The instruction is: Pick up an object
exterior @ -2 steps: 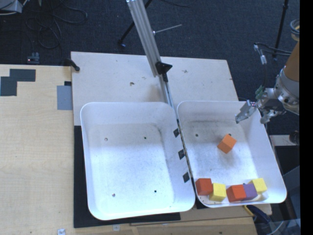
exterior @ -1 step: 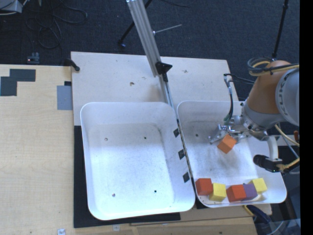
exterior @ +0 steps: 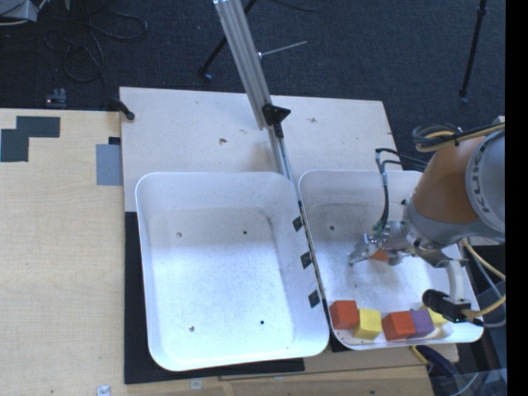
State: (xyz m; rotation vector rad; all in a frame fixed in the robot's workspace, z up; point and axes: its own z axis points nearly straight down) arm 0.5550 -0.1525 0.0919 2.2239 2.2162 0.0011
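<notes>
A: Start with the big things. What sits on the counter [exterior: 346, 114]?

B: Two shallow white plastic bins side by side. The left bin [exterior: 165, 221] has a bare floor with a few dark specks. The right bin [exterior: 330, 190] carries everything of interest, and the grey arm with its orange band [exterior: 450, 192] reaches over that bin's right edge.

A: And the tool?

B: The tool [exterior: 375, 252] hangs low over the middle of the right bin. A small orange patch shows right at it, but I cannot tell whether that is part of the tool or something caught in it, nor whether it stands wide or narrow.

A: Where are the pickable things?

B: Lined up along the right bin's front edge, well apart from the tool. From the front-left corner: a red cube-shaped block [exterior: 344, 313], a yellow block [exterior: 369, 323] touching it, then a second red-orange block [exterior: 399, 324], and a purple block [exterior: 421, 321] pressed against that one, with a bit more yellow behind it.

A: How would they handle?

B: I'd judge them light, stiff and not fragile, with flat faces that suit two parallel fingers. The trouble is crowding: neighbours touch and the bin wall is just beside them. The first red block looks easiest, taken across its front and back faces, since its left side stands free.
</notes>
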